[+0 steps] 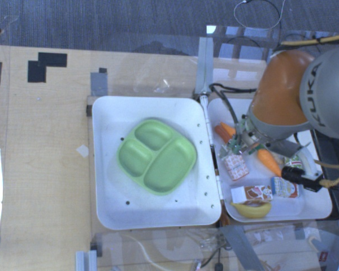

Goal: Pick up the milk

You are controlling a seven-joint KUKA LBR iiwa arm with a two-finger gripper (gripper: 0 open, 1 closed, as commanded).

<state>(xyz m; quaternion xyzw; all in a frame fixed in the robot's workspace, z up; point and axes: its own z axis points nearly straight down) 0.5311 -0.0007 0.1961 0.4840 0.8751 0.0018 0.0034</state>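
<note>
Closest to the camera in the right bin (pixel 322 210) there's a banana (pixel 252 209) lying along the front wall, and just behind it, touching or nearly so, a small carton (pixel 252 193) on its side with a brown and white label. Right beside that to the right is another little carton (pixel 285 187), blue and white with some red, which looks like the milk, though the print is too small to read. It lies flat on the bin floor, not between any fingers. A bit further back, a small white packet with a red pattern (pixel 235 166) sits near the divider, and the gripper (pixel 238 146) hangs just above it; honestly I can't tell how the jaws are set, since it's all a tangle of wires and shadow there. Next to it there's a carrot (pixel 268 161) lying at a slant, and another orange piece (pixel 225 132) pokes out further back. The arm (pixel 282 95), with its big orange band, covers most of the back of that bin. In the left bin (pixel 107 168), a green divided plate (pixel 156 156) sits around the middle. The wooden bench (pixel 39 151) stretches off to the left.
</note>
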